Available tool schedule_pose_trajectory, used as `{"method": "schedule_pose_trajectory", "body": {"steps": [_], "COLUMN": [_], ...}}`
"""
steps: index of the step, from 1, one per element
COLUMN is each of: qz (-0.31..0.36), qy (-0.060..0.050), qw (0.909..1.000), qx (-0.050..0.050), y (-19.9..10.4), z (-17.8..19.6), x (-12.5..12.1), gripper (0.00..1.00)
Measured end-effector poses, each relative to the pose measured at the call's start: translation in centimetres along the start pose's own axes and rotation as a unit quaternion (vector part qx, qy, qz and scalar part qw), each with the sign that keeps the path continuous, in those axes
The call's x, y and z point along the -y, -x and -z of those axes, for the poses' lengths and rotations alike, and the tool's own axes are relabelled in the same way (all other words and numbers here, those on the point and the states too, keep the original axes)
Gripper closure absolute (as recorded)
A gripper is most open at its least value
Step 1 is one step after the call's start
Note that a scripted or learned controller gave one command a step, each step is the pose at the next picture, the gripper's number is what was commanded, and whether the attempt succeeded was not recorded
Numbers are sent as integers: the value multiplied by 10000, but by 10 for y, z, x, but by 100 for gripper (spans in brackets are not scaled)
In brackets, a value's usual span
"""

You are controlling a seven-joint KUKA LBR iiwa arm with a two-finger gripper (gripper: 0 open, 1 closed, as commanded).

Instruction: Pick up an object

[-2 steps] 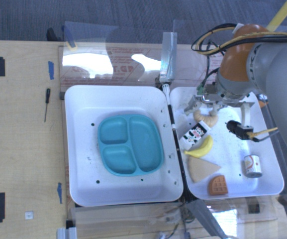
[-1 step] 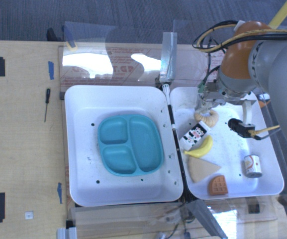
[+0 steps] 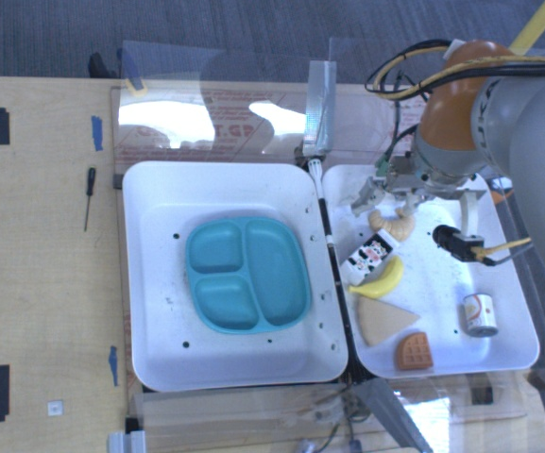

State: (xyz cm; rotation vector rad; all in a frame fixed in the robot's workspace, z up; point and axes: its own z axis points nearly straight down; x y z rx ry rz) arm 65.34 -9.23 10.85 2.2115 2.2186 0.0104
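The gripper hangs low in the upper part of the right bin, just above a small beige object; I cannot tell its state.

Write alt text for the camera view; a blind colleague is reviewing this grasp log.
A grey arm's gripper hangs low over the back of the right bin, just above a small tan object, with a banana, a can and a waffle nearby. The left bin holds a teal divided plate.
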Motion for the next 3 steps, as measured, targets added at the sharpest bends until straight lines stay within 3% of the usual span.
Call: {"method": "schedule_pose_trajectory", "body": {"steps": [1,2,3], "qz": [-10,-20,19], "qy": [5,11,-26], "qw": [10000,10000,10000], "qx": [1,4,-25], "y": [4,4,-64], "z": [-18,-8,81], "x": [51,51,116], "gripper": [0,100,100]}}
